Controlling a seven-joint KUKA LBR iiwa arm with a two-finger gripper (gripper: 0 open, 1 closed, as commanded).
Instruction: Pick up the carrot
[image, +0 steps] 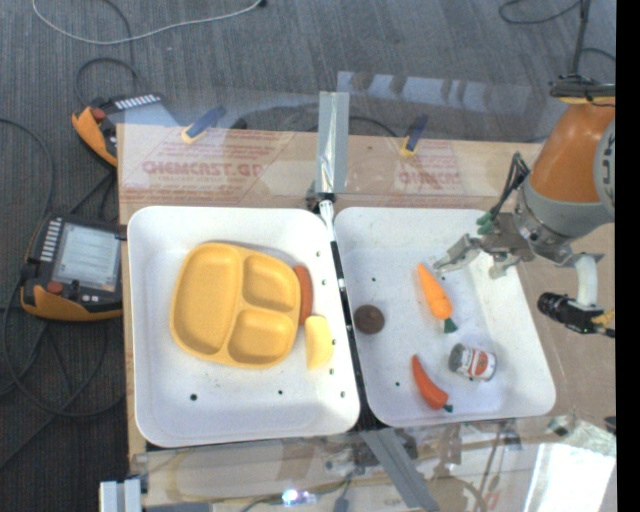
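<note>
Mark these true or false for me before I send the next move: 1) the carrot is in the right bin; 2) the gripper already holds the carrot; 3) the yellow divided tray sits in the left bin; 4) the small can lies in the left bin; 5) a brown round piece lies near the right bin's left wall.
1) True. The carrot lies in the right bin.
2) False. The gripper is above and to the right of the carrot, with nothing between its fingers.
3) True. The yellow divided tray sits in the left bin.
4) False. The small can lies in the right bin, below the carrot.
5) True. The brown round piece lies close to that wall.
</note>
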